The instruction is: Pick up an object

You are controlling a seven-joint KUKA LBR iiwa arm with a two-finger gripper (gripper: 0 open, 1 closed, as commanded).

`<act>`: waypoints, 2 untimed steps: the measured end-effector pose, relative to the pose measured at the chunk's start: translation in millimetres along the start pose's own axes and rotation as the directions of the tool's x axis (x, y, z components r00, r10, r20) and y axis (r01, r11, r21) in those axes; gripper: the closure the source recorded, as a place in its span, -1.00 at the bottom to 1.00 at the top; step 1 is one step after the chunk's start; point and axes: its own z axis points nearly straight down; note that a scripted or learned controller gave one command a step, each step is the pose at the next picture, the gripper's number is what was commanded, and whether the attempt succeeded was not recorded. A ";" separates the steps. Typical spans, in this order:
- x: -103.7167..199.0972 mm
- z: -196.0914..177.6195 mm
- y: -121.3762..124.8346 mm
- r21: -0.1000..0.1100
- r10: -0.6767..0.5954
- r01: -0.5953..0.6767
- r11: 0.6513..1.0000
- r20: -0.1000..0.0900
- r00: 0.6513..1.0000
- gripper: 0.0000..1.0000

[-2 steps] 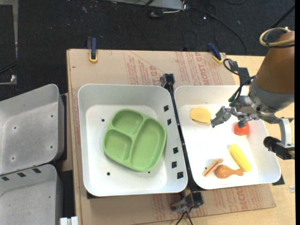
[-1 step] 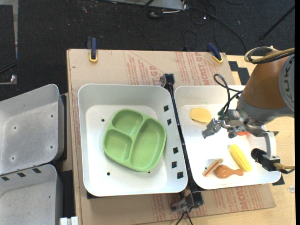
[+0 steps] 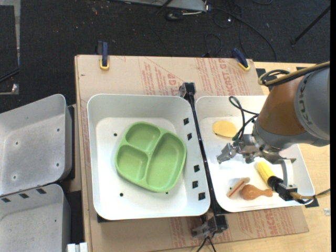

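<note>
Grey arm with orange band (image 3: 283,106) reaching from the right over the right white bin (image 3: 210,140), metal two-finger gripper (image 3: 229,154) low above the bin floor, fingers apart, nothing between them, flat yellow oval piece (image 3: 224,128) just beyond, yellow-handled tool (image 3: 269,174), brown wooden spoon (image 3: 254,192) and stick (image 3: 238,187) nearer, green three-section plastic plate (image 3: 151,156) in the left white bin (image 3: 105,114).

A green divided plate (image 3: 151,157) lies in the left bin (image 3: 100,106), two clamps (image 3: 104,55) grip the board's far edge
</note>
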 end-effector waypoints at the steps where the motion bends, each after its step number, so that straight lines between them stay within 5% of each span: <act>1: 0.6 15.0 -0.3 -0.004 0.000 0.000 1.000 0.001 1.000 -1.00; 2: 0.4 4.4 0.1 -0.006 0.001 -0.001 1.000 0.001 1.000 1.00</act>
